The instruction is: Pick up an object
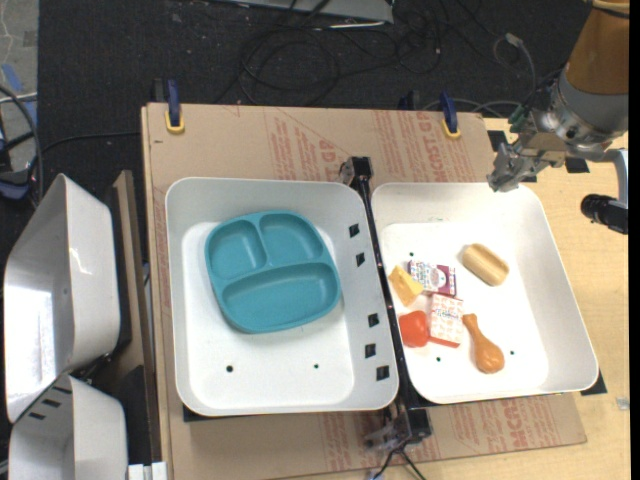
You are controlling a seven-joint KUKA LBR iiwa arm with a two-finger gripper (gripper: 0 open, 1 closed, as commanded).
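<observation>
Where the bench comes nearest the camera, the front rims of the two white bins sit side by side, meeting at a dark seam with black clips. The right bin point(560, 298) holds a loose cluster toward its middle and front: an orange drumstick-shaped toy point(483, 345) lies closest to the front wall, angled, with bare white floor between it and the rim. Just left of it a red-and-white packet point(446, 320) touches a small red piece point(414, 328). Behind these lie a second printed packet point(434, 275) and a yellow wedge point(404, 284) close to the seam-side wall. A tan bread-roll shape point(484, 264) sits apart, farther back, with open floor all round it and along the bin's right side.

The left bin point(190, 368) carries a teal divided plate point(271, 270), with clear margin on every side.

Farthest back, the gripper point(508, 173) hangs over the right bin's far right corner, above the rim, well apart from the cluster. I cannot tell how it is set. Cables trail across the dark floor beyond the cardboard point(300, 133).
</observation>
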